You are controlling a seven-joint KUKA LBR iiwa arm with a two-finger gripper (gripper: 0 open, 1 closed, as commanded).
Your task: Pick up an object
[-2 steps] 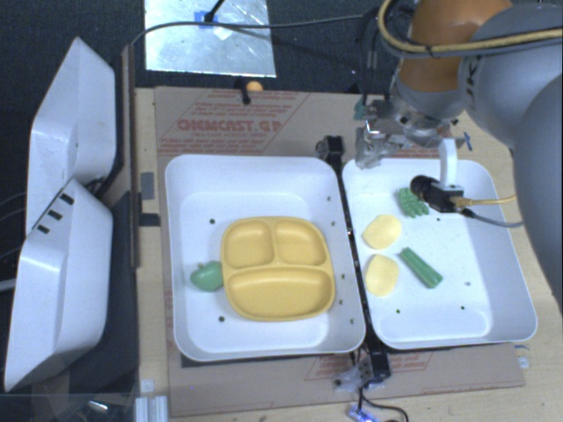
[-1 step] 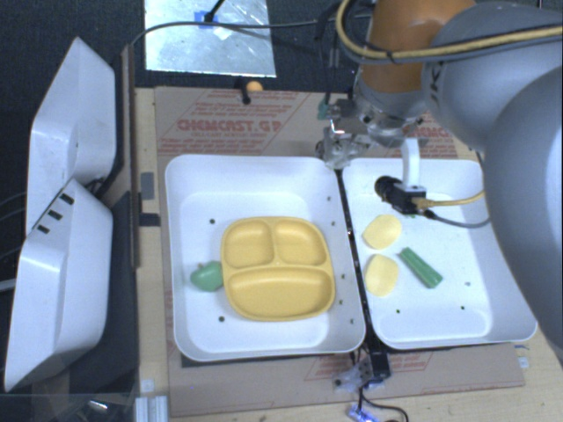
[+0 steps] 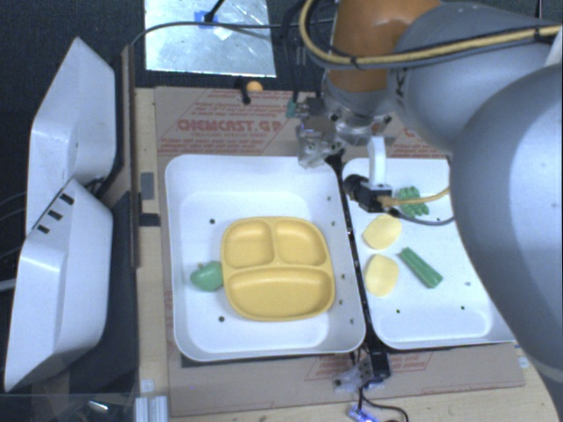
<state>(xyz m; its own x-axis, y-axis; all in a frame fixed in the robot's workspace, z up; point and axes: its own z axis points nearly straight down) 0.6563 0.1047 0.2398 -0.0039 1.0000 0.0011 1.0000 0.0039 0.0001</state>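
My gripper (image 3: 313, 154) hangs over the far rim between the two bins, above the back right corner of the left bin (image 3: 189, 236). Nothing shows in its grasp. In the left bin lies a yellow divided plate (image 3: 278, 267), and a small green rounded piece (image 3: 207, 276) touches its left side. The right bin (image 3: 440, 319) holds two pale yellow pieces (image 3: 382, 231) (image 3: 381, 273), a green stick (image 3: 420, 266) and a small green leafy piece (image 3: 410, 195) near the back. The grey arm covers the right bin's far right part.
A white machine housing (image 3: 62, 227) stands to the left of the bench. A shiny metal sheet (image 3: 209, 25) lies behind the bins, and a small orange ball (image 3: 254, 86) sits on the cardboard in front of it.
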